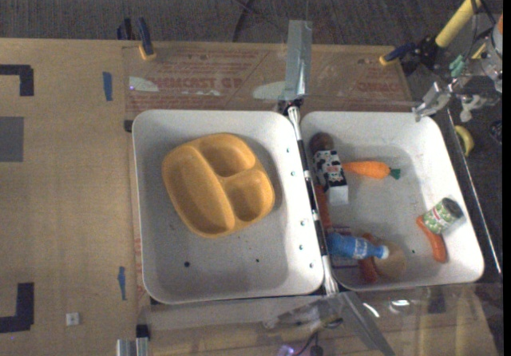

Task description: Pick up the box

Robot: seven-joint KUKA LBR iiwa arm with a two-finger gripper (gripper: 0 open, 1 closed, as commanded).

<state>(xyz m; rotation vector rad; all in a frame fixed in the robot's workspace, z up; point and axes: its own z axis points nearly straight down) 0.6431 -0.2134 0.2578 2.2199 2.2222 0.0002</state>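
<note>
- We are seeing two shallow white bins lying side by side, the left white bin and the right white bin.
- A big yellow plastic plate with three sections is sitting in the left bin.
- The small black-and-white cow-spotted box is lying in the right bin, against its left wall.
- An orange toy carrot is lying just beside the box.
- A blue bottle and a small green can are lying nearer the front.
- We cannot tell how the gripper fingers are standing.
</note>
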